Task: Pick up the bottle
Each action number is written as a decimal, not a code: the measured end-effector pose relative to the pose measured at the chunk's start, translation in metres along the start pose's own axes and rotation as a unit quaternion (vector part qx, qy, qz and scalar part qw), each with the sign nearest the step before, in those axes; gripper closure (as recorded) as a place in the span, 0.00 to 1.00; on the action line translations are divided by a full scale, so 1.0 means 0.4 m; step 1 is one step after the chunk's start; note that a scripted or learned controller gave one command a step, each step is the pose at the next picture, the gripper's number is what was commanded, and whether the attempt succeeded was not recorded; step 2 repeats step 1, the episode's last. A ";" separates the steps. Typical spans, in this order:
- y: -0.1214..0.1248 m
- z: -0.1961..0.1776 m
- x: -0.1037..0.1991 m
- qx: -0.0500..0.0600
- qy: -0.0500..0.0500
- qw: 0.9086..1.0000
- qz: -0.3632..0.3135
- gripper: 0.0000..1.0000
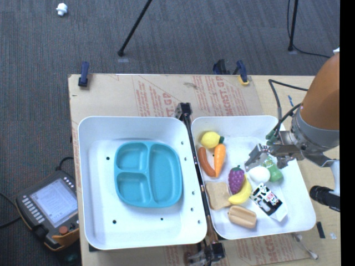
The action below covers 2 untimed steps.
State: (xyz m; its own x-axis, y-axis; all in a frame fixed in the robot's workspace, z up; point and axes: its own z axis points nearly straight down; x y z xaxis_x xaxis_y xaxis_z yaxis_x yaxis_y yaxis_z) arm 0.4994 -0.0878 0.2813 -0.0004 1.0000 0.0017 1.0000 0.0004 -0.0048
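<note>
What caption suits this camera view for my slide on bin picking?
KUKA arm's hand hovers over the right bin of toy food, beside a blue divided plate in the left bin.

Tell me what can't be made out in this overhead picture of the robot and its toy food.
- The metal end effector: whether it is open or shut is unclear, since its tips merge with the clutter beneath.
- The small green plastic bottle: partly covered by the end effector and the white egg-shaped toy.
- The grey and orange robot arm: cut off by the right edge.
</note>
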 end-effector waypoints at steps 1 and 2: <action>0.001 -0.023 0.001 0.001 0.001 1.000 0.000 1.00; 0.001 -0.023 0.001 0.001 0.001 1.000 0.000 1.00</action>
